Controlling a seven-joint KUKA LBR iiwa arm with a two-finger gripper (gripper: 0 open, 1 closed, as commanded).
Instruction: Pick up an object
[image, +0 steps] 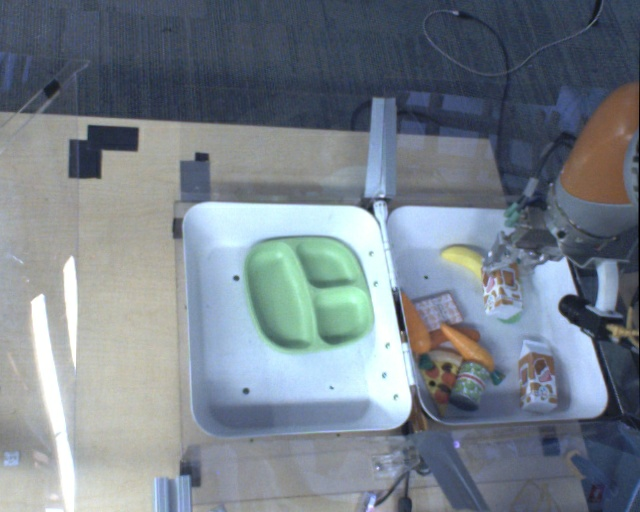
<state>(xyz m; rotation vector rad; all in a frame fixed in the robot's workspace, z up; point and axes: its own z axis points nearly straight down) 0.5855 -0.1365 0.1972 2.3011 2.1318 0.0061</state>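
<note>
On the pale wooden desk (120, 330), the left smooth white plastic bin (215, 400) carries a glossy green three-compartment tray (308, 292), moulded with rounded corners. In the right white bin (580, 400), a small printed orange-and-white carton (502, 289) stands upright beside a curved yellow banana (463, 259) — its top sits right at the metal fingers (513, 246). Whether those fingers grip the carton I cannot tell — a second matching carton (538, 375) lies nearer the front.

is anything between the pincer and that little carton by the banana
Nothing visible does. The pincer sits right at the top of the upright carton in the right bin. The banana lies just to its left, close beside but not over it.
</note>
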